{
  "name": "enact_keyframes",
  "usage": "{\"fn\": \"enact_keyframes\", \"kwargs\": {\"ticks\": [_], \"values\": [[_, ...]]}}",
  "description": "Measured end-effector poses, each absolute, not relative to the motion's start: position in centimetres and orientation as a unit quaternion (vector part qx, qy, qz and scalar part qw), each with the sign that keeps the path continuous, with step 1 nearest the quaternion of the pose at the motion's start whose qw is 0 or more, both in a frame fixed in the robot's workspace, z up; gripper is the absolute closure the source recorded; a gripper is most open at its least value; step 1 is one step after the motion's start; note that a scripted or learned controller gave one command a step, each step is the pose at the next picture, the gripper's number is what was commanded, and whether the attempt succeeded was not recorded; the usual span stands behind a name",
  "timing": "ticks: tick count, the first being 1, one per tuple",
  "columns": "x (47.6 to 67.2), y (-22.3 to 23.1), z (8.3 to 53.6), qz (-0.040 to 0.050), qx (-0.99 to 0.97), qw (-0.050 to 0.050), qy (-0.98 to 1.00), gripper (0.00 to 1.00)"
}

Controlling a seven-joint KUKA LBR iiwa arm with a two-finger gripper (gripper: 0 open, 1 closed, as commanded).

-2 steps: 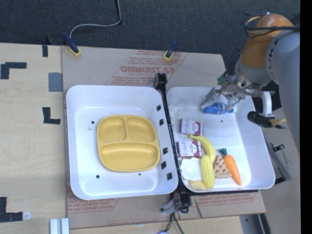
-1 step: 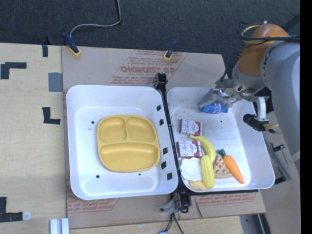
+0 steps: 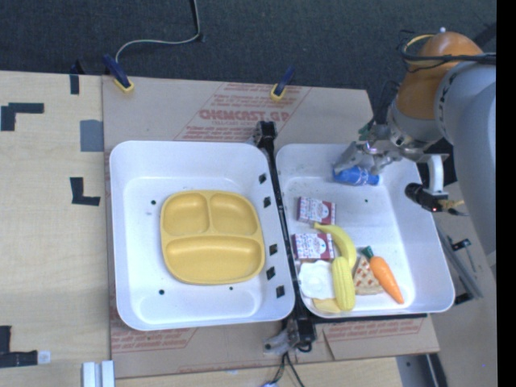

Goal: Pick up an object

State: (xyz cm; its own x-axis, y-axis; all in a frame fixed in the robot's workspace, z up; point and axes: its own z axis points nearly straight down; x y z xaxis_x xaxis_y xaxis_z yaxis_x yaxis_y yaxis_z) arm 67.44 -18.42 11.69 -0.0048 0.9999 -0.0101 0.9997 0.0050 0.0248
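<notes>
My gripper [image 3: 364,158] is low over the far end of the right bin [image 3: 419,240], reaching in from the right. A small blue object [image 3: 358,176] lies right under its tip, touching or nearly touching it. Whether the gripper has hold of it is unclear. Nearer in the same bin lie two small red-and-white cartons [image 3: 315,210] [image 3: 314,247], a banana [image 3: 342,239], a corn cob [image 3: 343,284], a pizza slice [image 3: 366,277] and a carrot [image 3: 385,277].
A yellow divided plate [image 3: 213,236] rests in the left bin [image 3: 137,168]. A black clip strip [image 3: 272,208] runs along the wall between the bins. The arm's grey body and orange band [image 3: 439,63] stand over the bench's right side.
</notes>
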Motion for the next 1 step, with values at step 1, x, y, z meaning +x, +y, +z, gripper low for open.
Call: {"fn": "enact_keyframes", "kwargs": {"ticks": [1], "values": [[62.54,-8.19,18.45,0.0006,0.706,-0.001,0.708,1.0]]}}
